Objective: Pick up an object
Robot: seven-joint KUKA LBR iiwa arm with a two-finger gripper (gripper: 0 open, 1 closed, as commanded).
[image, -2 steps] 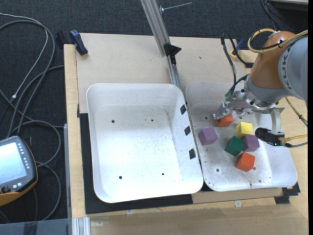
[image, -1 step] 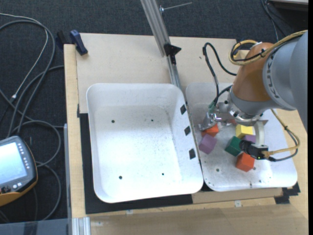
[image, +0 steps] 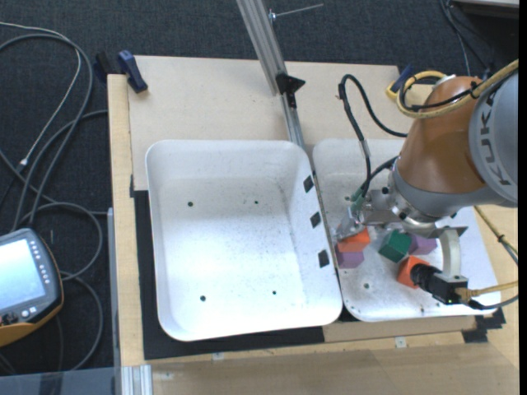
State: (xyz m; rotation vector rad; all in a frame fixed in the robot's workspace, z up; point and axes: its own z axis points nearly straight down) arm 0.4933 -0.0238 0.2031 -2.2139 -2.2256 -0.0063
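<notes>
Blocks: two orange [image: 354, 239], two purple [image: 350, 258], one green [image: 396, 246].

- Two shallow white bins are seen side by side on a beige worktop [image: 206, 97].
- The left bin [image: 230, 237] carries dark speckles on its floor.
- The arm [image: 449, 151], grey with an orange band, is lowered over the right bin [image: 370, 295].
- The pincer [image: 361, 219] is set low near the wall dividing the bins.
- An orange block [image: 354, 240] is seen just below it, touching a purple block [image: 350, 258].
- A green block [image: 395, 247] lies just beside them.
- A handheld screen [image: 25, 282] lies at the left edge.
</notes>
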